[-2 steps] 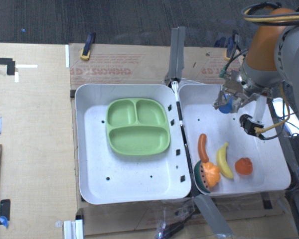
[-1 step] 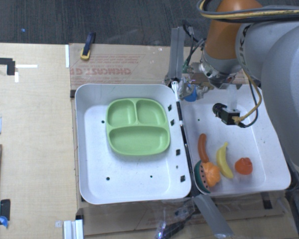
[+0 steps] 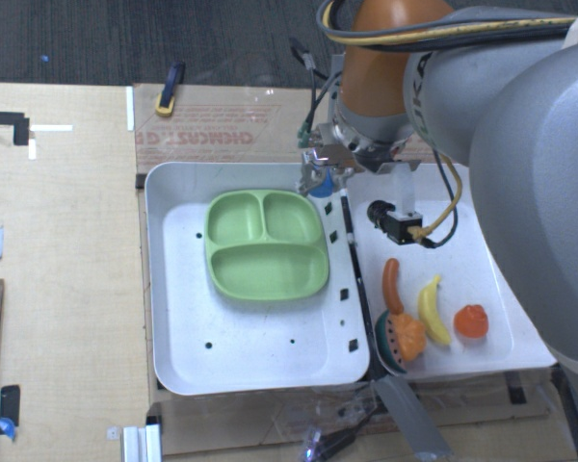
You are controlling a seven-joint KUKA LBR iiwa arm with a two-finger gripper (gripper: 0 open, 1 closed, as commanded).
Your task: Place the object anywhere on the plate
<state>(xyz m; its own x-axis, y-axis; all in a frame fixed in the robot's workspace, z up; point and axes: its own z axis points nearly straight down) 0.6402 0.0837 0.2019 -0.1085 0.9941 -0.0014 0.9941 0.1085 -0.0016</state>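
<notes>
A light green divided plate (image 3: 266, 246) lies in the left white bin (image 3: 173, 287), toward its far side. My gripper (image 3: 318, 173) hangs over the far end of the wall between the two bins, just beyond the plate's far right corner. A small blue thing (image 3: 319, 187) shows directly under the gripper, by the plate's rim; whether it is held is hidden by the wrist. The grey arm with its orange band (image 3: 395, 17) comes in from the right and covers the far part of the right bin.
The right bin (image 3: 482, 258) holds a red sausage (image 3: 392, 285), a yellow banana (image 3: 433, 310), a red-orange fruit (image 3: 471, 321) and an orange item in a dark green dish (image 3: 401, 340). A black cable plug (image 3: 395, 222) dangles from the wrist. A yellow-and-blue tool (image 3: 170, 87) lies on the cardboard beyond the bins.
</notes>
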